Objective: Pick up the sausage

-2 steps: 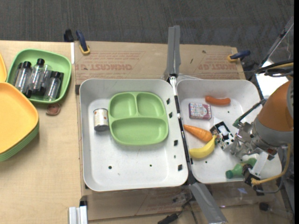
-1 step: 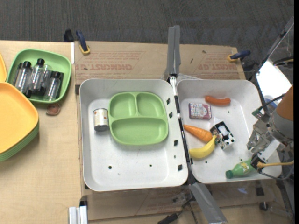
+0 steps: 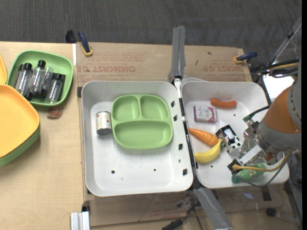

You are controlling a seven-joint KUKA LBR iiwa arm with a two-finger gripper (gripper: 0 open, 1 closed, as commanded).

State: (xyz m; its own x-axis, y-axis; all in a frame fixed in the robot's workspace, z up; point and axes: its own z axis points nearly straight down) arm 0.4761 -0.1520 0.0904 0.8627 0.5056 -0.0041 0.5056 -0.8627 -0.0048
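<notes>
The sausage point(image 3: 223, 102), orange-red and short, lies at the back of the right bin point(image 3: 259, 91), just right of a small pink packet point(image 3: 205, 113). My gripper point(image 3: 232, 151) hangs low over the front right of that bin, well in front of the sausage and clear of it. Its two fingers stand apart and open, with nothing between them. The grey arm with its orange band point(image 3: 283, 121) comes in from the right edge.
A carrot point(image 3: 203, 136) and a banana point(image 3: 210, 153) lie just left of the gripper. A green object point(image 3: 249, 174) sits under the wrist. The left bin point(image 3: 91, 128) holds a green divided plate point(image 3: 142, 120) and a small can point(image 3: 103, 123).
</notes>
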